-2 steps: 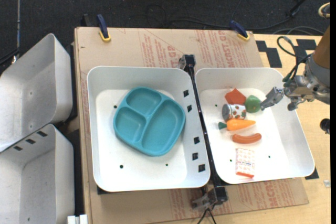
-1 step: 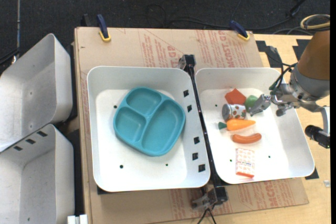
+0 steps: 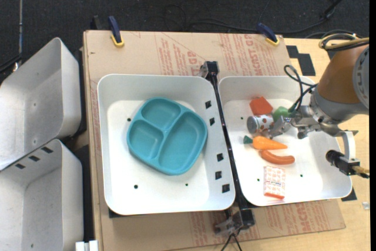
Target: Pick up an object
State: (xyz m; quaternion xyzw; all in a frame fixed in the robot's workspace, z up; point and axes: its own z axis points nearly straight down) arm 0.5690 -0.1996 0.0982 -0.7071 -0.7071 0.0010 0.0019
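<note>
a brown bench board (image 3: 176, 53) — two white bins side by side, left bin (image 3: 111, 144), right bin (image 3: 320, 182).

The right bin's (image 3: 338, 188) near corner lay open. Its middle was crowded by a can (image 3: 259, 123), carrot (image 3: 269, 143) and sausage (image 3: 277, 157).

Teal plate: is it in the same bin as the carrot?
No, the teal plate lies in the left bin, while the carrot lies in the right bin.
</note>
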